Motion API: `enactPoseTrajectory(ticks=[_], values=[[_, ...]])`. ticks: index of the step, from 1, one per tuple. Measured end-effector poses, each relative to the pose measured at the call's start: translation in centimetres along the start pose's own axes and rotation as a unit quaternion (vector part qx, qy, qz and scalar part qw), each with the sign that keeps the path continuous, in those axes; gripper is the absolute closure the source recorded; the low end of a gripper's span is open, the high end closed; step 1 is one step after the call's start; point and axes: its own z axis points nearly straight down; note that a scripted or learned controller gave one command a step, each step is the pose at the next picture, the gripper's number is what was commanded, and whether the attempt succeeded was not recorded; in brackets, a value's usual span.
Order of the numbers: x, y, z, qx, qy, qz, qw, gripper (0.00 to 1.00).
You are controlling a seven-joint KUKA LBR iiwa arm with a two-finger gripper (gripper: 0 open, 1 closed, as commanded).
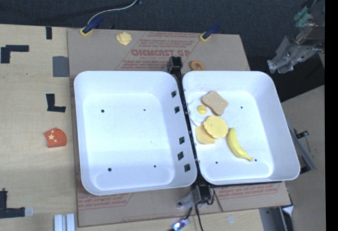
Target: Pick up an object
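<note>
- Two white bins side by side on the bench. Left bin (127, 135) bare; right bin (264, 119) has the goods, all bunched toward its left wall.
- In the right bin: a slice of toast (214, 102) toward the back, a fried egg (200, 111) just beside it on the left, a round yellow disc (216, 126) overlapping a paler orange piece (205, 135), and a banana (238, 146) nearest the front.
- Gripper (288, 58) sits high at the view's upper right, outside the right bin's far corner — well apart from every item. Blurred and small; I cannot tell how its jaws stand. Nothing seen between them.
- The relation that counts: the whole cluster lies down and to the left of the gripper, across the bin's open floor. Toast is the nearest piece, banana the farthest.
- Banana's long axis runs diagonally, upper left to lower right; my guess is a grasp would go across that line. It lies a little clear of the disc, so it looks the easiest to single out.
- Off the bins: a yellow scrap (124, 38) and a small ring (196, 65) on the cardboard, a red piece (56, 137) on the bench at left.
- Pick not yet begun, by the look of it.
</note>
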Motion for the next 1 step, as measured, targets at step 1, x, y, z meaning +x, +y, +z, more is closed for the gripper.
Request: enactPoseTrajectory(ticks=[1], values=[[-10.95,-0.76,-0.73,0.002,-0.001,0.006,1.0000,1.00]])
